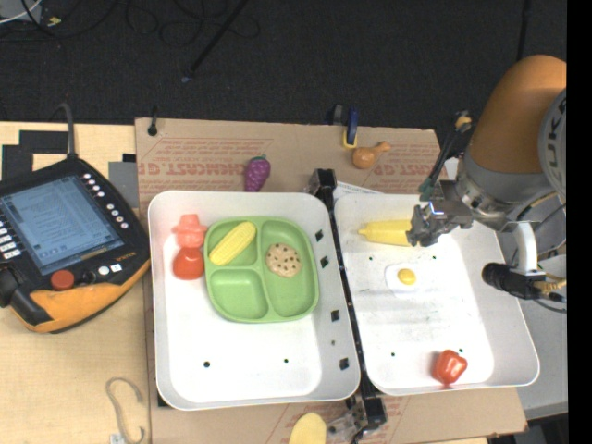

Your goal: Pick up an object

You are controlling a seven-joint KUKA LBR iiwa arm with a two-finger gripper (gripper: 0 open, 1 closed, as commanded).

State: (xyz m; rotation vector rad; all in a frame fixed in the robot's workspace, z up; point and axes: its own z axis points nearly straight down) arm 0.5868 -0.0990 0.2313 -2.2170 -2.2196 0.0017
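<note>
One banana (384, 233) touches the hand (421, 229), seemingly; fried egg (406, 276) nearby.

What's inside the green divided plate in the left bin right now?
The green plate holds a corn cob in its upper-left compartment and a chocolate-chip cookie in the upper-right one. The lower compartment shows bare green. Whatever lies under the corn and cookie is covered.
</note>
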